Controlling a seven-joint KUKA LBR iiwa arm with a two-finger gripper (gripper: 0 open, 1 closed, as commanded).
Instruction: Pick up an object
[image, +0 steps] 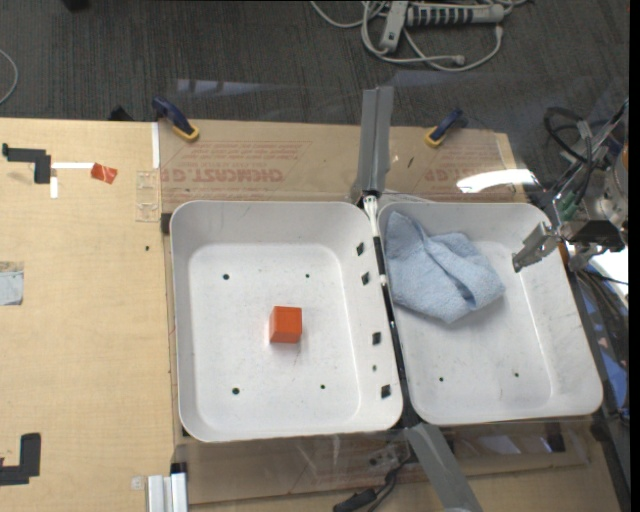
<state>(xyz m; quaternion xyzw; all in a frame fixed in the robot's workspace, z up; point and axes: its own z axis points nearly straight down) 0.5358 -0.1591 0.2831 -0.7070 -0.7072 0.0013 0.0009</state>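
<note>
The gripper (530, 255) hangs over the right bin's (560, 390) far right side; whether it is apart or together I cannot tell, and nothing shows in it. A grab at the cloth (440, 275) could pinch only a fold that slips free. The cloth lies crumpled near it, to its left. The red block (286, 324) sits well apart in the left bin (200, 400).

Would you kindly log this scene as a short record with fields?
left bin: orange block near the middle
right bin: crumpled blue cloth in the upper left part
gripper: over the right bin's right side, apart from the cloth, holding nothing
bench: two bins side by side
</note>
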